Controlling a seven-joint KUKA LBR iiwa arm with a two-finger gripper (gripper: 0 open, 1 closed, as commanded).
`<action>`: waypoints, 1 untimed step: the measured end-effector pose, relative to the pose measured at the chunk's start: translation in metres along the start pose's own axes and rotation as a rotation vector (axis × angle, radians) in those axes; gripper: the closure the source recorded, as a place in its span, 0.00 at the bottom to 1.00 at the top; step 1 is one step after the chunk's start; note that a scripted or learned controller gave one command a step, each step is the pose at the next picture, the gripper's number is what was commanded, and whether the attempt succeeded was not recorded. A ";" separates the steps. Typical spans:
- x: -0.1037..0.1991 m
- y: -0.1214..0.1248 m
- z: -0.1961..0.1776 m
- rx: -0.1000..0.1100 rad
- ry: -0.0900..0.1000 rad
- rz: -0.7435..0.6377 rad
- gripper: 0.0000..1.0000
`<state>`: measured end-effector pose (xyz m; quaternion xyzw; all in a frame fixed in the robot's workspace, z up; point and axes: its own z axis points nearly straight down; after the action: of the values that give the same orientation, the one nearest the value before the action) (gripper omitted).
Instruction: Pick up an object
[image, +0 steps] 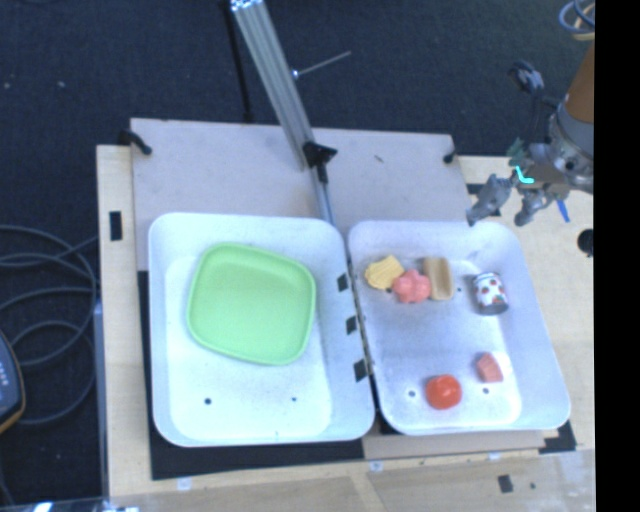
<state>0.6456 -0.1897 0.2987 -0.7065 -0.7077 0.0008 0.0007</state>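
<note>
Five objs in rt bin (540, 395) — one plate (250, 303) left.

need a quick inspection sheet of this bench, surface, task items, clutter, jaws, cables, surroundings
surface: wooden bench bearing a left bin and a right bin, side by side
job's things: in the right bin, yellow piece, pink piece, tan piece, spotted cup, small red block, red ball
clutter: green plate in the left bin
grippers: gripper above the right bin's far right corner, jaws spread, holding nothing
cables: black cables left of the bench
surroundings: dark floor, metal pole slanting in from above
</note>
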 end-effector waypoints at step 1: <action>0.000 0.000 0.000 0.000 0.000 0.000 0.00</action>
<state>0.6456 -0.1897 0.2987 -0.7065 -0.7077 0.0008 0.0007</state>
